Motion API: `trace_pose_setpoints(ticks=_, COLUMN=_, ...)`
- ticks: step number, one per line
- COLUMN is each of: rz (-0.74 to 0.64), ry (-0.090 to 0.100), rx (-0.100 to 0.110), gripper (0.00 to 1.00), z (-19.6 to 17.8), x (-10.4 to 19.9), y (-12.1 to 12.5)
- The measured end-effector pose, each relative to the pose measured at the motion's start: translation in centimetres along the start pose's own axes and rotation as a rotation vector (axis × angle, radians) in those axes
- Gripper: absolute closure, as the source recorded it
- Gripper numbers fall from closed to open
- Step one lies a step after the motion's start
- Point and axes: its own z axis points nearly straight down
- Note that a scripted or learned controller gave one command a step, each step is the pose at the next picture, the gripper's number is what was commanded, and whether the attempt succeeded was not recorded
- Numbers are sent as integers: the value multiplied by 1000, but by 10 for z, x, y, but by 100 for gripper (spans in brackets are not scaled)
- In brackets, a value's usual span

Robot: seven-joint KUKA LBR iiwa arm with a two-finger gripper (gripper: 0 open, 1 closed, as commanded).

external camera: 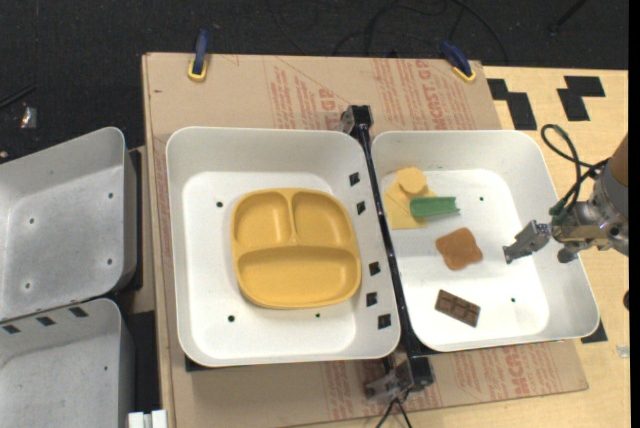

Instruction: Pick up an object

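- Bottom of the right bin (520,156): a dark chocolate bar (457,308) lies flat, down-left of the gripper (545,244).
- Mid-right edge of frame: gripper hangs over the bin with nothing in it; can't tell how its fingers are set.
- Just left of it: brown cookie (459,248), closest target. Looks like the approach step; next it needs to shift left and drop.
- Further up-left: green block (434,207) on yellow pieces (405,196).
- Left bin: yellow divided plate (296,248).

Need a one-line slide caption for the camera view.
Gripper poised at the right bin's right edge; yellow divided plate in the left bin.
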Motion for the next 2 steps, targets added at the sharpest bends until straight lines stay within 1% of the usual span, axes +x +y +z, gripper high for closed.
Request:
trace_pose_setpoints(ticks=1, rz=-5, ry=-3, rx=-13, gripper=0, z=-7, x=1, y=3)
trace_pose_setpoints(ticks=2, rz=-3, ry=-2, rx=-10, gripper=0, z=36, x=3, y=5)
